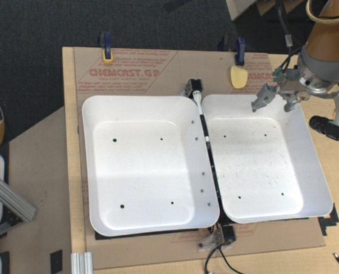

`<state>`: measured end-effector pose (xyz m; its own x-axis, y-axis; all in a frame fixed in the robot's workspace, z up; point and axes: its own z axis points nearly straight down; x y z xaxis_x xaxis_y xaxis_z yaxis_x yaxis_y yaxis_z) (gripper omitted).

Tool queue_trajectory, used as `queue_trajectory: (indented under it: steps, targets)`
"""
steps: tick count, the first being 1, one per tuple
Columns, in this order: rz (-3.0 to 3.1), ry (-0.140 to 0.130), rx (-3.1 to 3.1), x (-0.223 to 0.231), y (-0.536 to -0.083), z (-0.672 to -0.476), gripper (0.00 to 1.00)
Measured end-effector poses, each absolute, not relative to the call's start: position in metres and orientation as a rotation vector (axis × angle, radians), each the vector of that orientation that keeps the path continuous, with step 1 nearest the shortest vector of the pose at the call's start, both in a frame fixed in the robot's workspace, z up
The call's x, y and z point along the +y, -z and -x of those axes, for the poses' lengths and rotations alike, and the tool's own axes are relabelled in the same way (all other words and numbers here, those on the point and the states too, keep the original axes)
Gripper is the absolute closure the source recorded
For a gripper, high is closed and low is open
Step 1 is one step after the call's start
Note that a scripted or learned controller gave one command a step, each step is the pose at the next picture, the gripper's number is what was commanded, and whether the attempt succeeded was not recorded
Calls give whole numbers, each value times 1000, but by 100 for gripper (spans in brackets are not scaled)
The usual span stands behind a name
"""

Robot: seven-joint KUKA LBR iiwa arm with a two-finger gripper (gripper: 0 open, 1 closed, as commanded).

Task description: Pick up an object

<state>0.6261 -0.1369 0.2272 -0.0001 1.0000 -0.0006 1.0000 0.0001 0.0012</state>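
Observation:
A small pale yellow object (238, 76) lies on the brown board just beyond the far edge of the right bin (306, 153). My gripper (275, 102) hangs over that bin's far right corner, to the right of the yellow object and apart from it. Its two grey fingers (262, 99) are spread open with nothing between them. The orange-banded wrist (327, 21) rises above it at the top right.
The left bin (92, 153) sits beside the right one, joined by a black strip (206, 147). Two blue clamps (106, 41) (239, 47) hold the board's far edge. A black fitting (329, 127) sticks out at the right bin's right side.

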Motion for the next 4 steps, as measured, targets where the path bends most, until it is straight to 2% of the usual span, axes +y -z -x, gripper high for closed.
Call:
queue_trajectory:
  steps: [1, 2, 3, 4]
  targets:
    - [-2230, 13, 2235, -95, -91, -586, 0]
    - [-2207, -16, 2222, -51, -191, -642, 0]
    - [-2218, -1, 2232, 10, -191, -610, 0]
    - [-2220, 2, 2230, 50, -184, -588, 0]
